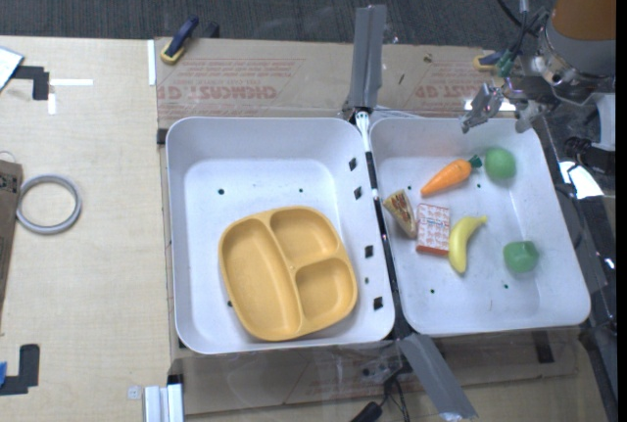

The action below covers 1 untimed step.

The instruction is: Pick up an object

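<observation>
Pale wooden bench top carries two shallow white bins side by side, with dark carpet beyond. Taking the yellow divided plate (288, 271) as landmark: it lies in the near half of the left bin (196, 214). To its right, across the divider, the right bin (549, 303) holds the loose objects. A green block (520, 257) sits far right of the plate; a yellow banana (462, 241) lies between them, beside a red-and-white packet (433, 227) and a brown wedge of toy food (400, 211) closest to the plate. Farther back and right lie an orange carrot (447, 176) and a green ball (500, 164). Beyond those, the gripper (502, 105) hangs over the right bin's far rim, clasping nothing; how wide its fingers stand I cannot tell. Well left of the plate, a tape roll (46, 203) rests on the bench.
</observation>
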Each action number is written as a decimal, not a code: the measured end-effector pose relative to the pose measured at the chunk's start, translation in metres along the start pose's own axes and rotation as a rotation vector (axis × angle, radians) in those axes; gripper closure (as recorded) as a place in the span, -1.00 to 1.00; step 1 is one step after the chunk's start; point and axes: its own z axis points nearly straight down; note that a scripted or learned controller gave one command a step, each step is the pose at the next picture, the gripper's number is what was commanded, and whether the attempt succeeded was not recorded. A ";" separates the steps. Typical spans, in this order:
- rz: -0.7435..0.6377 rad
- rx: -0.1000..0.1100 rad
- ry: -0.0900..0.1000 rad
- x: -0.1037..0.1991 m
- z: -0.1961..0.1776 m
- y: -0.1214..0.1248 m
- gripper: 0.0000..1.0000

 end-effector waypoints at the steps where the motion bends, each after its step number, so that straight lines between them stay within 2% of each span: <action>1: -0.130 -0.005 -0.002 0.025 0.131 -0.001 -1.00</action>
